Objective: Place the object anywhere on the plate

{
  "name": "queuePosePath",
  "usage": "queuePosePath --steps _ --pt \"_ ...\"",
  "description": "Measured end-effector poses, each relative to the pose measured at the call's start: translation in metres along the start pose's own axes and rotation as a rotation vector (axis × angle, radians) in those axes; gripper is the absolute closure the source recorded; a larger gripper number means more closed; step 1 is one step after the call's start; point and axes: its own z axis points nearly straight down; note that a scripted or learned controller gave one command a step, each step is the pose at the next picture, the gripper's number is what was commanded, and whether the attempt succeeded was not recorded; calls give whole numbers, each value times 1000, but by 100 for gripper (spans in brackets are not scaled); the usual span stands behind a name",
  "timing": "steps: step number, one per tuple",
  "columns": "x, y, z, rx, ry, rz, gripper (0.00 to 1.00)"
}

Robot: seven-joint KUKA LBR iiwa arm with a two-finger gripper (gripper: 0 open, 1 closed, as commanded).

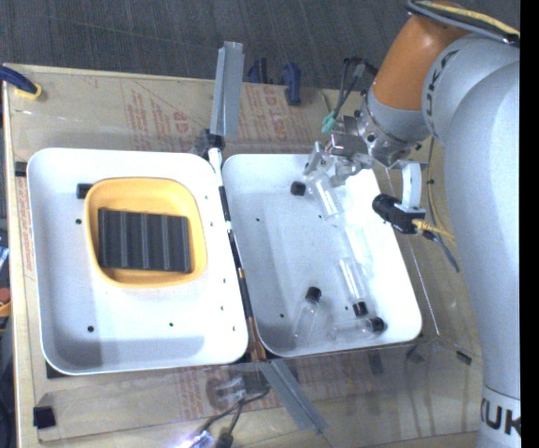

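The gripper (330, 171), its grip impossible to tell, hovers at the right bin's (250, 250) 12 o'clock, where clear vials (353, 278) risk slipping before reaching the plate (145, 231).

A square yellow plastic plate with rounded corners and a dark ribbed centre panel (146, 234) lies flat in the left bin, toward its upper middle. Several clear glass vials with black caps lie in the right bin: one (308, 312) near the front edge, two more, (353, 286) and (361, 326), toward the front right corner, and one (318, 190) close to the back wall.
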Motion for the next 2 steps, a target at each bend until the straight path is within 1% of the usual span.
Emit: queuePosePath --steps 1,2 --pt "68 -5 6 3 -1 -167 100" --pt "97 -25 17 4 -2 -294 100"
